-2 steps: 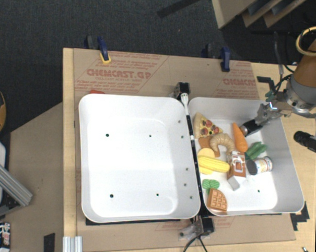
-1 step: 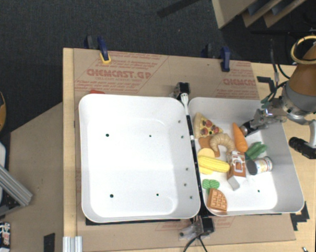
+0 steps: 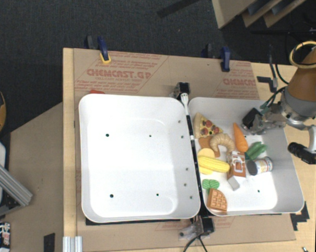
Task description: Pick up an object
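Carrot: the orange toy carrot lies in the right bin, at the far end of a cluster of toy food. I take it as the likeliest pick, since it sits closest to the tool.
Gripper: it hangs over the far right part of the same bin, on the arm reaching in from the right of the view. I cannot tell from my screen whether it is wide or narrow, and I see nothing held in it.
Direction: the carrot lies just to the left of the gripper in the view and a little toward the near edge. The two are near each other but apart.
Long axis: the carrot runs from the bin's far side toward its near side, leaning slightly rightward as it comes nearer. I cannot tell which end is the tip.
Neighbours: a green piece lies just beside the carrot's near end, on its right. A tan curved piece sits just beside it on the left, and a pizza slice lies farther left.
Next move, as I judge it: a short shift left and nearward, then down, closing across the carrot's short side, roughly left to right in the view.
Risk, as I judge it: the crowding at the near end could foul the grasp, while the far end looks freer.
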Controlling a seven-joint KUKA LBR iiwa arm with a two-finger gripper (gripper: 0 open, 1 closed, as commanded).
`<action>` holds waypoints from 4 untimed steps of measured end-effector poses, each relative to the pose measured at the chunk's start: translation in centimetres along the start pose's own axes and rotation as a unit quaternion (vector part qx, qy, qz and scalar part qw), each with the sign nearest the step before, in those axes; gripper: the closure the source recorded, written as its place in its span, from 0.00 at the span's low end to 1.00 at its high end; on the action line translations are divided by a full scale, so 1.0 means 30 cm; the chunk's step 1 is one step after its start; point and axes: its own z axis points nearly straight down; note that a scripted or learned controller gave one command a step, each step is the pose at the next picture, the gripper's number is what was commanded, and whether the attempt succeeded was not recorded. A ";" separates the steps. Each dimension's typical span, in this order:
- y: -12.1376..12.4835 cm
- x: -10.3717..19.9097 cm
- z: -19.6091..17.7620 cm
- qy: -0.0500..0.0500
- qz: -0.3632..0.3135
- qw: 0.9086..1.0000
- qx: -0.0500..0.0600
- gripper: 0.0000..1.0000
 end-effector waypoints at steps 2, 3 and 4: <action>-0.248 0.359 0.046 0.000 0.002 1.000 -0.001 0.00; -0.012 0.351 -0.776 -0.003 0.000 1.000 -0.013 0.00; 0.097 0.604 -0.342 0.002 -0.003 1.000 0.004 0.00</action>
